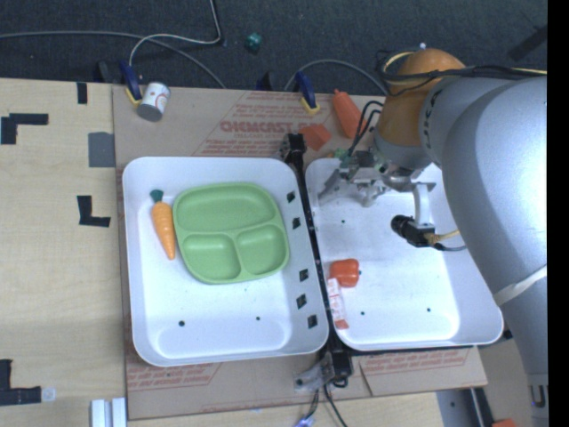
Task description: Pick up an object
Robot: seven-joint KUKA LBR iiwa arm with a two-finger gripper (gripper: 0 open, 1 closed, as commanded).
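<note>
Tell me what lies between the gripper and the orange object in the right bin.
In the camera view, only bare white bin floor separates the gripper from the orange object; nothing stands between them.

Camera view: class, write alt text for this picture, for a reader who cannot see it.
A grey robot arm's pincer hangs over the right white bin, which holds a small orange object. The left bin holds a green divided plate with a toy carrot beside it.
</note>
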